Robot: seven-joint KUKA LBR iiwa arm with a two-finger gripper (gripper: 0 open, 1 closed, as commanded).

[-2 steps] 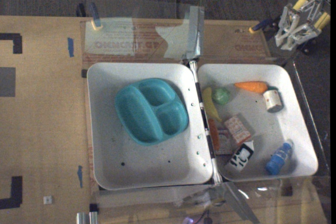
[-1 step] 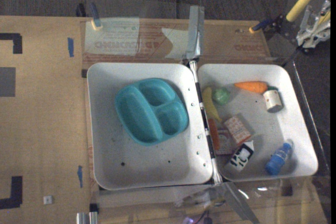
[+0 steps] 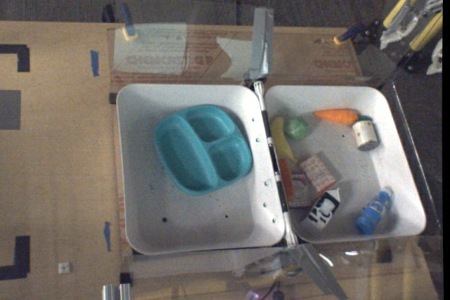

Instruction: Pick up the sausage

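The slim reddish-orange sausage [image 3: 285, 179] lies lengthwise against the left wall of the right-hand shallow white bin [image 3: 401, 151], just right of the frame's centre. It sits tight beside the divider between the two bins. Its upper end meets the lower tip of a yellow banana-shaped piece [image 3: 281, 138], and a small pink patterned box [image 3: 318, 172] lies just to its right.

At the upper right corner of the frame a yellow-and-grey mechanism, which looks like the tool [image 3: 415, 7], sits well apart from the bins. From this slanted overhead look I cannot tell its state.

The grasp probably needs care because the sausage hugs the wall. A good approach would be straight down over the sausage's middle, with the closing direction across its narrow width. One side of the grasp must then slip into the thin space by the wall, and the other between sausage and pink box. Going low on the lower half keeps clear of the banana. A black-and-white carton [image 3: 323, 209] lies near the lower end and may crowd a descent there.

The left bin [image 3: 140, 221] holds a teal divided plate [image 3: 202, 148], which plays no part here.
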